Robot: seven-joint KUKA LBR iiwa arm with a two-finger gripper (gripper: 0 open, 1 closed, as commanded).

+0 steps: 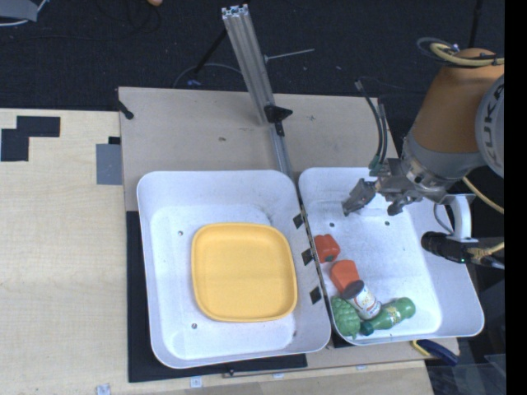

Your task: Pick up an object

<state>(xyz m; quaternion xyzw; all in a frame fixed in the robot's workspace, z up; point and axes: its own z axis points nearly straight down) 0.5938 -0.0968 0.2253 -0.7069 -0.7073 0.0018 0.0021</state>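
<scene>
1. The gripper point(379, 201) hangs over the upper half of the right bin point(449, 299), at about 12 o'clock from that bin's middle. Its two dark fingers splay apart, one toward 8 o'clock and one toward 4 o'clock, with nothing between them.
2. The arm point(458, 113) comes in from 3 o'clock, its orange band above the grey wrist, and covers the right bin's upper right corner.
3. The things to pick crowd the right bin's 7 o'clock corner, well apart from the gripper. A small orange-red block point(327, 247) lies just beside the bin's left wall.
4. A second orange piece point(343, 274) sits at 5 o'clock from the block, touching a small bottle point(362, 299) with a dark cap.
5. A green, bottle-shaped toy point(391, 312) lies on its side at 4 o'clock from the bottle, and a green lumpy piece point(344, 318) sits tight against the lower left rim.
6. The right bin's middle and right side show bare white floor, open room from 12 o'clock round to 4 o'clock.
7. The left bin point(160, 196) holds a yellow square plate point(244, 271) near its middle, with a margin of white floor on every side, widest at 12 o'clock.
8. The two bins meet along a shared edge marked by three black clips point(306, 256).
9. An aluminium rail point(251, 60) slants over the bench from 12 o'clock toward that shared edge.
</scene>
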